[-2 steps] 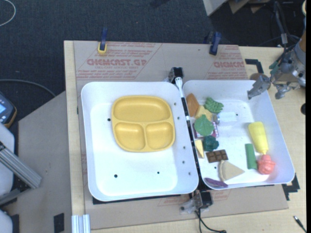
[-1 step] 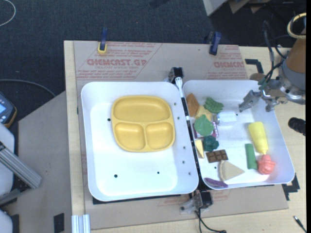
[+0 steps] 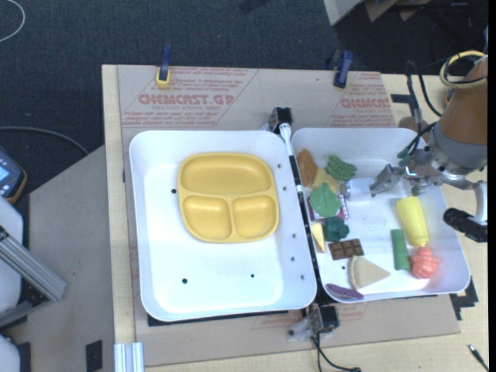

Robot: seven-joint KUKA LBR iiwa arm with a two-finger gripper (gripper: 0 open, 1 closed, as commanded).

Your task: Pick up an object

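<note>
At the far left we see the desk, a board with red lettering printed across its back part and two blue clamps on its back edge. On it sits the left bin, and in the back half of that bin lies a yellow divided plate with one long compartment and two smaller ones.

Moving right across the divider, we reach the right bin, which holds a crowd of toy foods. Along its left side we find an orange-brown piece at the back, a yellow wedge beside it, a green leafy piece, a round green piece, a dark green piece, and a brown chocolate bar. Nearer the front lie a cream wedge and a purple piece. Farther right we see a yellow cylinder, a green stick and a pink piece.

The pincer hangs over the back of the right bin, just behind the yellow cylinder, with the grey arm coming in from the right. We see nothing between its fingers; how far they are spread, and whether they touch the bin floor, we cannot tell.
</note>
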